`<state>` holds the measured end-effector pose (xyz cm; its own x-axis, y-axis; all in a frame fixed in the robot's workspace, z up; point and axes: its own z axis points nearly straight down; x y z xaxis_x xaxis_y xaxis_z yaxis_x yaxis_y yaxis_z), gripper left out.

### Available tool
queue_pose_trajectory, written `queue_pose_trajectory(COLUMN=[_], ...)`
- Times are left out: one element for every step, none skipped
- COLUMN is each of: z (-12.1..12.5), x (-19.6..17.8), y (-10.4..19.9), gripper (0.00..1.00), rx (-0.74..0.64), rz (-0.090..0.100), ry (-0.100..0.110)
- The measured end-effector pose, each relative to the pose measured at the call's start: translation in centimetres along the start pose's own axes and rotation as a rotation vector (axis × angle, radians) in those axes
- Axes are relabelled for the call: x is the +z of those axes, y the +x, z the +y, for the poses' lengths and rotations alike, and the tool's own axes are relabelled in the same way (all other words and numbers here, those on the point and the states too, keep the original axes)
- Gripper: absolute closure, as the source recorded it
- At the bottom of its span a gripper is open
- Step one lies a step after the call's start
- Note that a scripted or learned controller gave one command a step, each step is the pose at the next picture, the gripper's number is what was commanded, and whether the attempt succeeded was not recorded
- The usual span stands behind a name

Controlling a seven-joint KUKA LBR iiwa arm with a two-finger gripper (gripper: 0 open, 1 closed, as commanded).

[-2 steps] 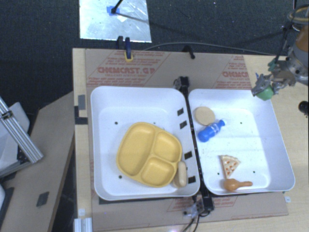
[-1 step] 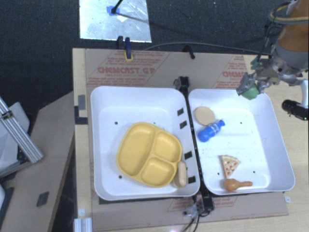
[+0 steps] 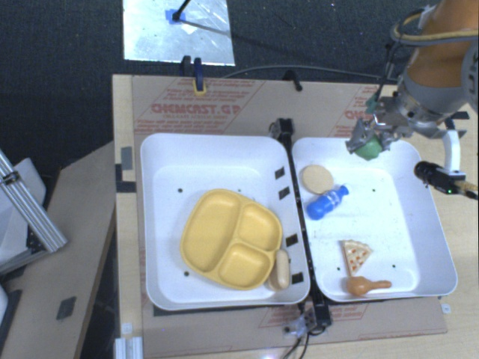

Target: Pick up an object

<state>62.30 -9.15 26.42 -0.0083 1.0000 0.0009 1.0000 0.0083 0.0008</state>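
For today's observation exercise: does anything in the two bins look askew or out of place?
Mostly tidy. The blue bottle lies on its side in the right bin, and a small bread roll sits wedged between the yellow divided tray and the left bin's wall.

Robot lab: arm (image 3: 441, 43) over bench w/ white bins (image 3: 161, 200).

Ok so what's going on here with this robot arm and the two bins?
The gripper is raised over the back edge of the right bin with a green object between its fingers. A blue bottle, round cookie, pizza slice and orange spoon lie below. The left bin holds a yellow tray.
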Motion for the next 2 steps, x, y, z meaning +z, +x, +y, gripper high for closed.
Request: queue_pose_trajectory(z=[-0.5, -1.2], x=[-0.1, 1.7], y=[6.0, 11.8], gripper=[1.0, 1.0], rx=[-0.002, -0.001], rz=[0.001, 0.001], ry=[0.0, 0.0])
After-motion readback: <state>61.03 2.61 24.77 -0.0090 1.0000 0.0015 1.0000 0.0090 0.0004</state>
